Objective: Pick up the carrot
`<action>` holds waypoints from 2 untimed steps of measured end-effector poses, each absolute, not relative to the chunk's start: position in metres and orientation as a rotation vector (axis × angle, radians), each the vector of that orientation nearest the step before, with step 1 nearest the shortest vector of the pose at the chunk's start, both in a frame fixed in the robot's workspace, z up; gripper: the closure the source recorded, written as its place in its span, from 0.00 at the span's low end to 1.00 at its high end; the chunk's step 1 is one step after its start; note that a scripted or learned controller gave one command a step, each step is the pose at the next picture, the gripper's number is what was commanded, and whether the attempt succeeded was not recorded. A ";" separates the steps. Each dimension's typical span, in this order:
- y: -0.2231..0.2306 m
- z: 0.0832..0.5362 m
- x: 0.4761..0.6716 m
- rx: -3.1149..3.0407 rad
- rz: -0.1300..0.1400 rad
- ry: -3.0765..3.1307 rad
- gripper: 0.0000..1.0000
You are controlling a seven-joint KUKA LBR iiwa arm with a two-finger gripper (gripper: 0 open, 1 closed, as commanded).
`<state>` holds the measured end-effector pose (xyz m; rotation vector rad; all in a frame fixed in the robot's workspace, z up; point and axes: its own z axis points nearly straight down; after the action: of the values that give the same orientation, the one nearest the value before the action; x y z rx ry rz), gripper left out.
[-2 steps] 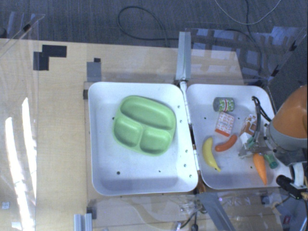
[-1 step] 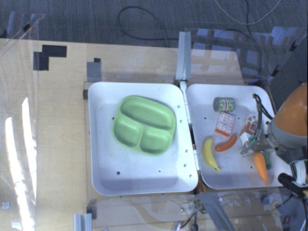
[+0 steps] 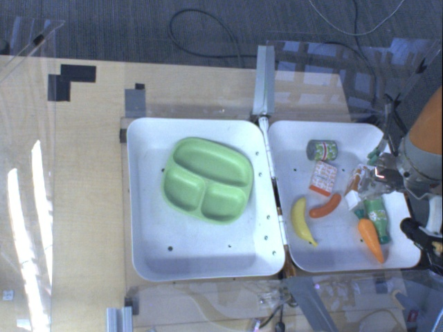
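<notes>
Two fingers at the end of the grey arm hang over the right side of the right bin. Whether they are spread or clenched cannot be told from this angle, and nothing can be seen between them.

Just left of the fingers lies a small brown item, too blurred to name, with a small white piece below it. Toward the front of the view from the fingers lies a green packet, and beyond that, the carrot. It rests flat on the bin floor near the front right corner, apart from the fingers, its thick end beside the packet and its tip pointing at the front wall.

Farther left of the fingers are a reddish sausage and a red-and-white card. A green can lies on its side above the card, and a banana lies near the bin's left wall.

Well to the left of the fingers, the left bin holds a green divided plate. Both bins sit on the wooden table. Past the table's far edge, a dark cable loops on the grey floor.
</notes>
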<state>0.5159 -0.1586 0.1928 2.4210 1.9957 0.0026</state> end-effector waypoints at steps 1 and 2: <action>-0.176 0.153 0.500 2.136 0.002 2.301 1.00; -0.162 0.088 0.511 1.355 0.000 2.828 1.00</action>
<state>0.5113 -0.1617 0.0876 1.3554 2.8281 0.0002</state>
